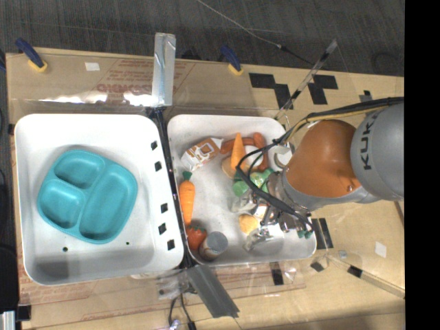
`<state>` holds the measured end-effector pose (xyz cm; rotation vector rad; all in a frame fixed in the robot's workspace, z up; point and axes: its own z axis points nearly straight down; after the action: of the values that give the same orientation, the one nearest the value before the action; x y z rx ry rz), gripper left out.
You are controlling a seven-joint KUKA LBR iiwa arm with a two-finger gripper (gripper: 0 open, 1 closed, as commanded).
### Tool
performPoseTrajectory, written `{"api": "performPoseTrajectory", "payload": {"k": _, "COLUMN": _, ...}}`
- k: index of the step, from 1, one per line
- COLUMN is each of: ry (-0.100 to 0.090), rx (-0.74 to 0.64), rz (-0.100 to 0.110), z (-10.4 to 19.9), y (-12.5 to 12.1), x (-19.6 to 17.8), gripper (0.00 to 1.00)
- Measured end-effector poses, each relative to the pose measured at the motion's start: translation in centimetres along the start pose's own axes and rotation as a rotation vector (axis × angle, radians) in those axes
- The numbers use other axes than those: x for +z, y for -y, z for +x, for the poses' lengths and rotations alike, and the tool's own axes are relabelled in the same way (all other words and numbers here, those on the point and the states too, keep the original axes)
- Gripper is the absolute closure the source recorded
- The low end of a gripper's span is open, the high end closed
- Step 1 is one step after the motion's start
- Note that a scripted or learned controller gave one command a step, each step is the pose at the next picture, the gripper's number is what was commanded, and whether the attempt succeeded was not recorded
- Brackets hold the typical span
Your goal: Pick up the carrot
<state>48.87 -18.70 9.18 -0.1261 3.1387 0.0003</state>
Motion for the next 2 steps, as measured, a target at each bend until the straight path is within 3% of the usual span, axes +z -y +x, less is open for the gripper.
{"api": "performPoseTrajectory", "payload": {"k": 2, "ry": -0.004, "rx": 0.001, "rz": -0.002, "z": -0.1, "y": -2.8, "x": 0.1, "gripper": 0.0}}
